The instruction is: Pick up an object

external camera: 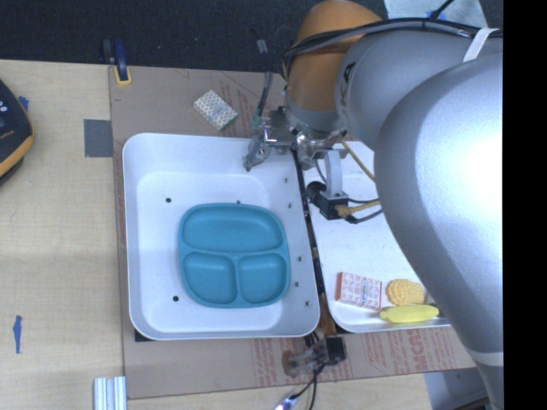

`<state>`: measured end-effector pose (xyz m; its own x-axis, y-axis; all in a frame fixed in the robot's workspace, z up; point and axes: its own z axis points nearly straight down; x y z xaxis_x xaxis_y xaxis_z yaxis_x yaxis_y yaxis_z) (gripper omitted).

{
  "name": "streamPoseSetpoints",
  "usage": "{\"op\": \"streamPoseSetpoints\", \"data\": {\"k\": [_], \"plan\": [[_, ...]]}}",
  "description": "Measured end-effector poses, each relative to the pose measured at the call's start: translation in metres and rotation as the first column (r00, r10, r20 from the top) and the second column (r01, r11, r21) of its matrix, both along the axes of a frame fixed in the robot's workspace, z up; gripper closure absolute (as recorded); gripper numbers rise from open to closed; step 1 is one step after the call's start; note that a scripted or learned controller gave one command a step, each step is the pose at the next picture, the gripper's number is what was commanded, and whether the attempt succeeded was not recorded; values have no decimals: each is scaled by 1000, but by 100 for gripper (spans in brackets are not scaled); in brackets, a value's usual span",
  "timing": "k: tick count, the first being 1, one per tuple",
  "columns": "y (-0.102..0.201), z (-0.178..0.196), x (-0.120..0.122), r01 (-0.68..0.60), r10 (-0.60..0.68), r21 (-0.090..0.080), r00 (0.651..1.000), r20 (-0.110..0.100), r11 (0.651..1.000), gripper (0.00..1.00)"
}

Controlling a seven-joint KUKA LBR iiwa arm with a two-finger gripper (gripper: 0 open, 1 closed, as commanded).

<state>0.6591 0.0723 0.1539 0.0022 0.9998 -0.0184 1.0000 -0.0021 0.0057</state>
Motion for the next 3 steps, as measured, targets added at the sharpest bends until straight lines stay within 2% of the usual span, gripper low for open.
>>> {"op": "streamPoseSetpoints", "data": {"k": [1, 2, 3], "plan": [[-46, 58, -2, -5, 5, 17, 1000, -7, 1000, 0], [-16, 38, -3, -8, 8, 17, 1000, -11, 1000, 0], [17, -18, -2, -7, 7, 19, 1000, -7, 1000, 0]]}}
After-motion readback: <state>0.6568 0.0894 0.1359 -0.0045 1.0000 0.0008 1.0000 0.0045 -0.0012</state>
